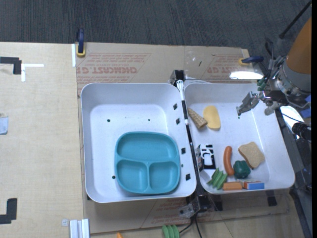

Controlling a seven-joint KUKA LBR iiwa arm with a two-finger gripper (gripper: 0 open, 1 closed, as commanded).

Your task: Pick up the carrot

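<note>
Frankly, the carrot (232,186) is a bad pick: it lies at the right bin's (270,133) near edge, touching green beans (217,178), a blue block (253,185) and a pepper (241,169), so a neighbour may be snagged instead. The hand (246,103) hovers released, grasping nothing, well apart near the far rim.

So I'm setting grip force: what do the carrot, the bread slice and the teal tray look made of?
Carrot: likely moulded plastic, a flat even orange with no sheen showing. Bread slice: probably plastic or foam toy food, matte tan with a darker crust edge. Teal tray: hard plastic by its look, smooth single colour, moulded compartments with rounded rims.
</note>
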